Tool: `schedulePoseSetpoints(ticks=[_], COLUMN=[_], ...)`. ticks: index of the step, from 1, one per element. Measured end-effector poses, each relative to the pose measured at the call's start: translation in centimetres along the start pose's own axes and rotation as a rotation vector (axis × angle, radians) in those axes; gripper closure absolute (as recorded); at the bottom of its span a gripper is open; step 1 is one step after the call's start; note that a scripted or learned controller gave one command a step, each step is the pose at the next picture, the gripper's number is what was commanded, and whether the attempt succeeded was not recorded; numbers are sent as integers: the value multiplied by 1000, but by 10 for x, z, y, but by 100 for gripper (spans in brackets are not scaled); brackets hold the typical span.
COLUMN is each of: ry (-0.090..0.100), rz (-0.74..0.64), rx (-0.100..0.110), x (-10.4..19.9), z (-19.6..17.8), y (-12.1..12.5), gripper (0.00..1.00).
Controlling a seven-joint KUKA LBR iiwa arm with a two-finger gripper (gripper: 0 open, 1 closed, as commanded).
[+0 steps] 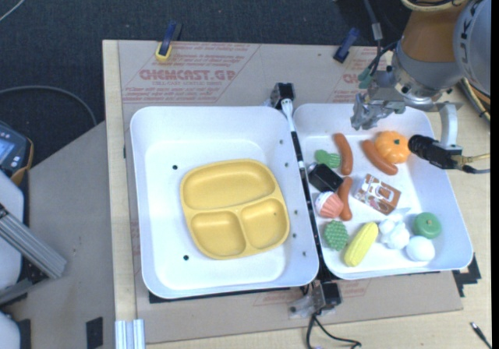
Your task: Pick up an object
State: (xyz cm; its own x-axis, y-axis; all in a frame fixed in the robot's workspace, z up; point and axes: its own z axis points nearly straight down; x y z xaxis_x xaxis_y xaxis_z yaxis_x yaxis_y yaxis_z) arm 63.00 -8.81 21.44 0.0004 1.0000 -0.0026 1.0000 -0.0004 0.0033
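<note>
Near edge of the right bin (460, 250): corn (361, 243), white egg (421, 248). Farther back, sausage (343, 153), orange piece (388, 148). Gripper (368, 115) hovers over the far rim, nothing held; fingers' spread, cannot tell. Pick not yet made.

Even, bright overhead light fills the scene. The white bins (148, 184) look nearly washed out, with soft glare on the yellow tray (234, 207). Shadows are faint and short. Focus is slightly soft throughout; the dark floor (62, 5) stays dim.
</note>
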Motion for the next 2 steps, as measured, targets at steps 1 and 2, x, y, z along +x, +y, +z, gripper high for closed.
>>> schedulePoseSetpoints(ticks=[1, 2], ry=[2, 3], rz=[0, -1], rx=[5, 4], x=[-3, 1], z=[-3, -12], y=[-7, -13], gripper=[100, 100])
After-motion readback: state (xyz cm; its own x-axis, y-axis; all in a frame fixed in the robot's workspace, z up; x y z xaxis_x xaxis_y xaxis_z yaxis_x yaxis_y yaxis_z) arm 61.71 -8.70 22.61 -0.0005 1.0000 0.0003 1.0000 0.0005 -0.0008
